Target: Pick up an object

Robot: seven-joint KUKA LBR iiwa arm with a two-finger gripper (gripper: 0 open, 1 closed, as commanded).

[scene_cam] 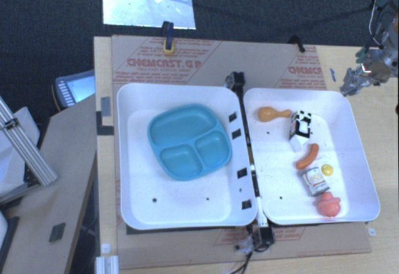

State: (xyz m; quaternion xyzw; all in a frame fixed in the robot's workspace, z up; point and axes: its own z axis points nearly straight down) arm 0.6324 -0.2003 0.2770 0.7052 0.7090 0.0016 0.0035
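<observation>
Pink toy (328, 205) lay nearest me, right bin (358, 141) front corner; can (316, 180), sausage (307, 156), drumstick (273, 114) behind. Gripper (354, 81) hung outside bin's far right corner, carrying nothing; finger spread I couldn't judge. Approach step, I reckoned: next, swing over one item, descend.

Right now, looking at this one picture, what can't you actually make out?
1. The claw, camera view: small and blurred near the right edge, so its shape is unclear.
2. The arm: cut off by the right edge.
3. The can label: too small to read.
4. The black-and-white toy: too small to identify.
5. The yellow bit beside the can: too small to name.
6. The bins' seam: black clips cover it.
</observation>
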